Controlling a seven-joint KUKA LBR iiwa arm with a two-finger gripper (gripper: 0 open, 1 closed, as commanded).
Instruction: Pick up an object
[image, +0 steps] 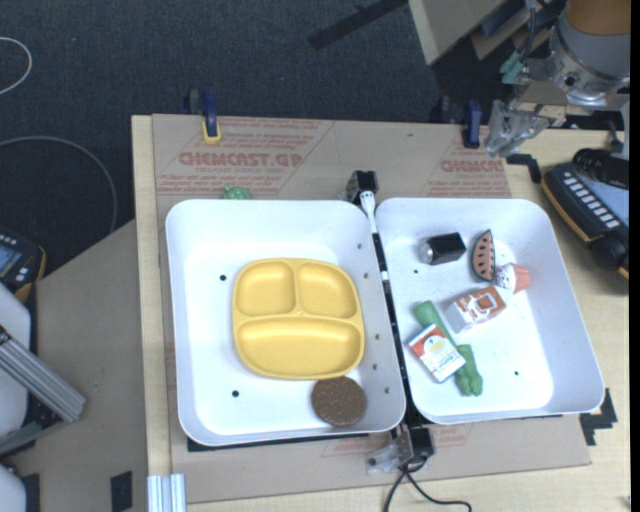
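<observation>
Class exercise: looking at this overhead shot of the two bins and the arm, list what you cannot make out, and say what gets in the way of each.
- Gripper: small and blurred in the camera view's top right, so its finger state is unreadable.
- Arm: cut off by the top edge.
- Green toy in the right bin: partly covered by the small carton.
- Carton labels: too small to read.
- Green object behind the left bin: hidden by the rim.

Divided plate (297, 318) and cookie (339, 400) in left bin (190, 300), cartons (455, 330) in right bin (560, 310)
</observation>
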